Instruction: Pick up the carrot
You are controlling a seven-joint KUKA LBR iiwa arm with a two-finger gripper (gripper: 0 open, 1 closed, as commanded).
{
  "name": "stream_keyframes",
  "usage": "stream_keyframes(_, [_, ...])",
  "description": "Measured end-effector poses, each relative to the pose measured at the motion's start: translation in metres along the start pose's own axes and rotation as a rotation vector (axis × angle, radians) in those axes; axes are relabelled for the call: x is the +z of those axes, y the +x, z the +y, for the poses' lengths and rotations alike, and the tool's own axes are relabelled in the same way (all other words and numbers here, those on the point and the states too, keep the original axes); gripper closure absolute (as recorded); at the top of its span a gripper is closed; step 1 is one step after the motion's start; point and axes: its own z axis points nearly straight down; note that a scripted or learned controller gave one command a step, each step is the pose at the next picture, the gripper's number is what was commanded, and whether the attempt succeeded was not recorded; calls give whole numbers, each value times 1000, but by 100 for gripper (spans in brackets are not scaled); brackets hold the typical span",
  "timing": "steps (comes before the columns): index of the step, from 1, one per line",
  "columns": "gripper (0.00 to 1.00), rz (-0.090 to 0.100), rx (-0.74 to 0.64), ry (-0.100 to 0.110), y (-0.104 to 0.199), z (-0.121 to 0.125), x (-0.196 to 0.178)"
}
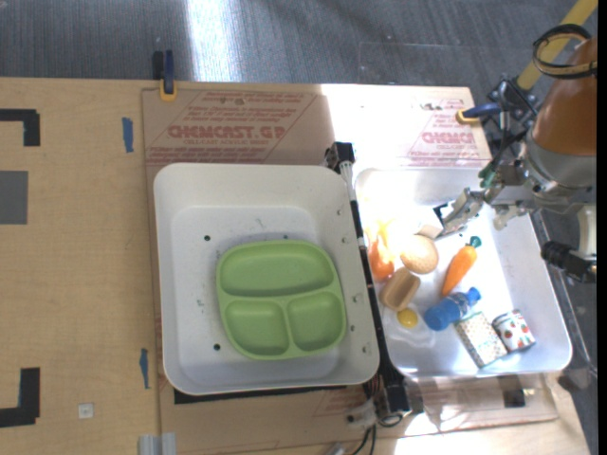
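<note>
Two shallow white bins stood side by side on the bench. The left bin point(180, 254) held a green three-compartment plate point(281, 298), lying flat near its centre. The right bin point(550, 320) held a cluster of small items. The carrot point(458, 266), orange with a green tip, lay tilted in the middle of the right bin, its tip pointing toward the far right. Just left of it sat a beige egg-shaped item point(419, 253), with a tan bread-like piece point(400, 289) nearer and an orange item point(380, 259) against the bin's left wall. A blue bottle point(446, 311) lay just near of the carrot, a small yellow piece point(407, 318) to its left, and a patterned box point(479, 338) and a small can point(513, 330) toward the near right corner. The gripper point(479, 207) hung above the far part of the right bin, beyond the carrot and apart from it, its fingers spread with nothing between them.
</note>
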Motion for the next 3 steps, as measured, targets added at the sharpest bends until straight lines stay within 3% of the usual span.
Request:
stream_keyframes(1, [0,2,73,9,-8,-16,68])
stream_keyframes(2, [0,1,234,-8,-32,4,111])
stream_keyframes(3, [100,-8,231,-15,-35,5,98])
